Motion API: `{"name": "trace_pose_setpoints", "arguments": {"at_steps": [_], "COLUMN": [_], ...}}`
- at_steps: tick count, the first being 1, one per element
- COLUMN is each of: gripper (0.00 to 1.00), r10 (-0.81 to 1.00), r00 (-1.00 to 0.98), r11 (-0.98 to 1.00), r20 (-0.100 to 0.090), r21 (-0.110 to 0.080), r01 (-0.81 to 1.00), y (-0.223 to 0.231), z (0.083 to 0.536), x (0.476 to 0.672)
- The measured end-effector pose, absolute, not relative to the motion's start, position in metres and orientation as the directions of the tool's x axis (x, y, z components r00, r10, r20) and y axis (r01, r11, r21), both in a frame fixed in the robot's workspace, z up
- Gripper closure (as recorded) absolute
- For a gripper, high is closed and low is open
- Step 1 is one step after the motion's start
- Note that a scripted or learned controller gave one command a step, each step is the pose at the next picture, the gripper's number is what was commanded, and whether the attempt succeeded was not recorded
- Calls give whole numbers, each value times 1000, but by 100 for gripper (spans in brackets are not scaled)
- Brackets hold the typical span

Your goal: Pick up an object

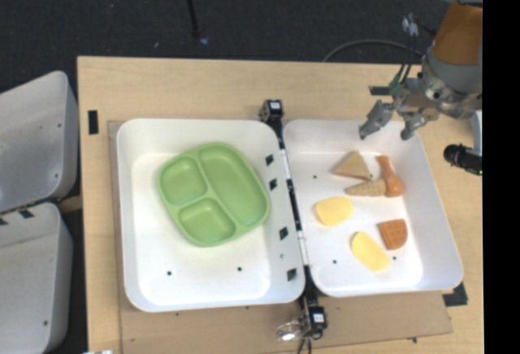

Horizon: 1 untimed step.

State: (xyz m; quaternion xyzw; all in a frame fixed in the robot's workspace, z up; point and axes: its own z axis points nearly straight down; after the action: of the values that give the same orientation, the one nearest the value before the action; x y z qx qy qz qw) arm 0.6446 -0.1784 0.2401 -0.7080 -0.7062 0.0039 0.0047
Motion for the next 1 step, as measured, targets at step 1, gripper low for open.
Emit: {"name": "trace_pose_setpoints", "arguments": {"at_steps": [1], "gripper": [0], "r10": [1000], "r00": [0], "r11": [0], "r20": [-1], "r21": [2], "r01": [1000], "y": [-178], "z": [249], "x": [647]}}
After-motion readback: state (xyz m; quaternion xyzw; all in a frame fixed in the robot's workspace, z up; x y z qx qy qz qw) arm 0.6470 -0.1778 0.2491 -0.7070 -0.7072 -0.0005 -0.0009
